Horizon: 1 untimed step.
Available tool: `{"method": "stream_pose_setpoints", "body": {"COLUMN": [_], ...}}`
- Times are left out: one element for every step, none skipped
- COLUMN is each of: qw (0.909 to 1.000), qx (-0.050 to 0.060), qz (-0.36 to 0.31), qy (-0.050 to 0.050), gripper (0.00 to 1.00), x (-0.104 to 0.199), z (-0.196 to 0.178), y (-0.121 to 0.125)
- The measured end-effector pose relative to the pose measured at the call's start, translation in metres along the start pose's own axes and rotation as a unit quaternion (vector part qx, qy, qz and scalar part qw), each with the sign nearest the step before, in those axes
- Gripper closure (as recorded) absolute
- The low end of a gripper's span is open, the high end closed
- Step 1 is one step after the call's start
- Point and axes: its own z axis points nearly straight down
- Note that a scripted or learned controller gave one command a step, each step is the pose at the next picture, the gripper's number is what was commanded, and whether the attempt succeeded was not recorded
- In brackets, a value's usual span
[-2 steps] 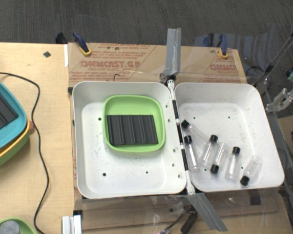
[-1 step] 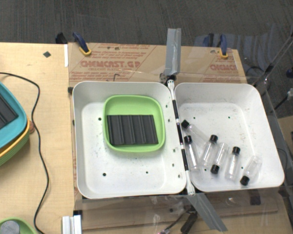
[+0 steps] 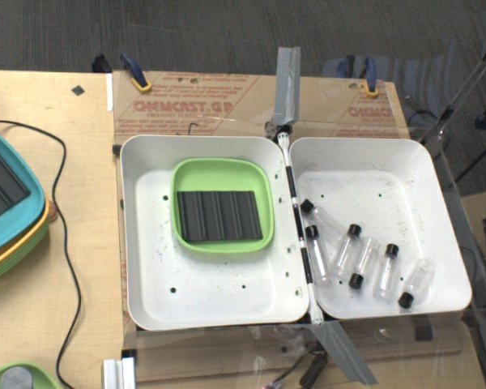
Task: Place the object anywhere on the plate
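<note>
A square green plate point(image 3: 223, 167) lies in the left white bin point(image 3: 219, 298), toward its back. A dark ribbed insert point(image 3: 219, 216) covers the plate's middle. Several clear vials with black caps lie scattered in the front half of the right bin point(image 3: 364, 177). One vial point(image 3: 316, 254) rests against the divider, another vial point(image 3: 386, 267) lies further right, and a third vial point(image 3: 415, 286) sits near the front right corner.
A stack of teal and green plates point(image 3: 8, 209) sits at the left edge of the wooden bench. A black cable point(image 3: 65, 241) runs down beside the left bin. Cardboard point(image 3: 251, 100) with clamps lies behind both bins.
</note>
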Motion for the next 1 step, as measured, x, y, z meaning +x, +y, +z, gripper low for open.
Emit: {"method": "stream_pose_setpoints", "body": {"qw": [0.9973], "qx": [0.0], "qz": [0.073], "qy": [0.0], "gripper": [0.0], "x": [0.0359], "z": [-0.0065], "y": [0.0262]}}
